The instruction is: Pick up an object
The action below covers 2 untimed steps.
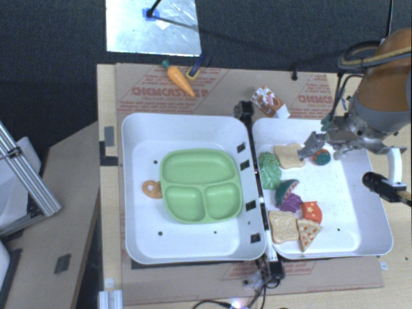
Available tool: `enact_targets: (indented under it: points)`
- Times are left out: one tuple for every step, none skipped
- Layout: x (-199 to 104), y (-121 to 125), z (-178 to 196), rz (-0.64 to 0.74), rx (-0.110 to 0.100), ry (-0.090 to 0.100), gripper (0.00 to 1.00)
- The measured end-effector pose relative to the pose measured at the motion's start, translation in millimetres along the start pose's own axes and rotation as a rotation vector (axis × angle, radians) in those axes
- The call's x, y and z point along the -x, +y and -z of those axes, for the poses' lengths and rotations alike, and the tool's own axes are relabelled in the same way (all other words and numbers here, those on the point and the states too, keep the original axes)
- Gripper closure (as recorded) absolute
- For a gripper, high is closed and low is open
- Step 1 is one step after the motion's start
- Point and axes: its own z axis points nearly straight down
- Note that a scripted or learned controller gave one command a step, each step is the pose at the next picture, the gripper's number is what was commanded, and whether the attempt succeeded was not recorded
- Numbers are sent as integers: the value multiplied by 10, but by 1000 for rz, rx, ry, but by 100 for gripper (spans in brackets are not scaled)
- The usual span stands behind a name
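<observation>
My gripper [326,148] hangs low over the far part of the right bin [367,237], open. A teal and red round toy [322,158] lies just beneath it, between the fingers and not lifted. A toast slice [287,156] lies just left of the gripper. Further toy foods fill the bin's left half: green lettuce [269,170], a watermelon wedge [287,187], a purple piece [291,203], a red piece [311,210], a bread slice [281,225] and a pizza slice [308,233].
The left bin [138,237] holds a green divided plate [199,185] and a small orange pretzel [152,188]. Outside the bins, a toy carrot [180,80] and a wrapped snack [266,100] lie on the cardboard at the back.
</observation>
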Motion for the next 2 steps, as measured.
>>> enact_targets:
  points:
    - [-2, 23, 61, 2, 11, -1, 0]
    - [3, 28, -354, 0, 8, -1, 0]
